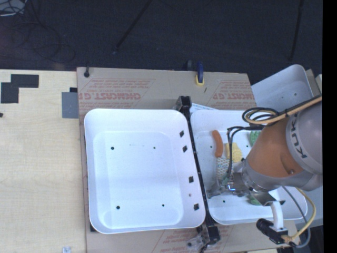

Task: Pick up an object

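Observation:
The arm reaches into the right bin (202,141) from the right, its orange band and grey wrist covering much of the bin. My gripper (224,183) is low in the bin, near its left wall, beside a pale mesh-like object (222,166). An orange sausage-shaped object (217,142) lies just above that. A yellow object (235,152) sits next to it, and a green object (255,137) peeks out at the arm's edge. Nothing is visibly held between the fingers.
The left bin (100,157) sits beside the right one, split from it by a black divider with clips (190,157). Both rest on a cardboard sheet (131,91). Cables loop over the arm at the right (258,115).

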